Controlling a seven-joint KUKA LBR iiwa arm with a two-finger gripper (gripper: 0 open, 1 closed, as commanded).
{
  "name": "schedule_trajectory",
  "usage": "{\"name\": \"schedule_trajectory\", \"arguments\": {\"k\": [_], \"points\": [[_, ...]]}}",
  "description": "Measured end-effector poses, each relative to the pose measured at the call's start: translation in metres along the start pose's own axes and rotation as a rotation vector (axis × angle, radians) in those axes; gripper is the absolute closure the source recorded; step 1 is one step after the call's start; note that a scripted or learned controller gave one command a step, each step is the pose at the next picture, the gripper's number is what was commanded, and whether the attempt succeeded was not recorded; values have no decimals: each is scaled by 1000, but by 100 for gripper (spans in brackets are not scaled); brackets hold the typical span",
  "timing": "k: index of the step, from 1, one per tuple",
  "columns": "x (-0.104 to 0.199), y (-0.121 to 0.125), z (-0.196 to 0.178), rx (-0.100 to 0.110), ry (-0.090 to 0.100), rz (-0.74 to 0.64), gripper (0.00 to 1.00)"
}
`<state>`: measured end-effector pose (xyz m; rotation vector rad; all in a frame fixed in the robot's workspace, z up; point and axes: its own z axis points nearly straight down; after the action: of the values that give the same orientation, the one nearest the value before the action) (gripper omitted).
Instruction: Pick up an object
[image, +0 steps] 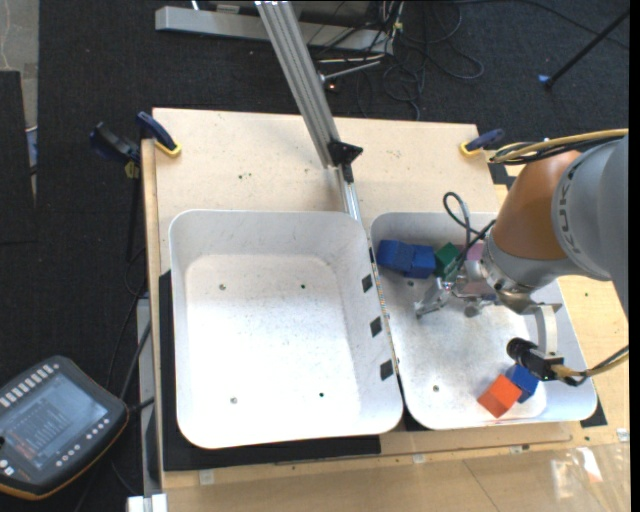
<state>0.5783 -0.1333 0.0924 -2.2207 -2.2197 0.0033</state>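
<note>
At the far left, a grey handheld screen (45, 425) lies on the dark floor beside the worktop (260, 165). Two blue and yellow clamps (150, 137) grip the worktop's back left corner, and another clamp (482, 141) sits at the back right. The left bin (195, 260) is white with small dark specks on its floor. A silver metal bar (305, 85) slants down from the top and ends near the spot where the two bins meet. The right bin (440, 390) touches the left one along its side. At its back lies a blue block (405, 257), with a small green thing (447, 258) just beside it. The gripper (440, 298) hangs low over the middle of the right bin, close to the blue block and the green thing, and its thin metal fingers (428, 305) point left; nothing can be seen between them, and how wide they are cannot be told. Near the front right corner, an orange block (498, 396) touches a smaller blue block (522, 381). The big grey arm (575, 215) with its orange band comes in from the right.
</note>
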Motion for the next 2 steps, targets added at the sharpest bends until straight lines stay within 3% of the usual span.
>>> {"name": "schedule_trajectory", "arguments": {"k": [1, 2], "points": [[0, 1, -13, -5, 0, 0, 100], [-4, 5, -76, -9, -1, -2, 100]]}}
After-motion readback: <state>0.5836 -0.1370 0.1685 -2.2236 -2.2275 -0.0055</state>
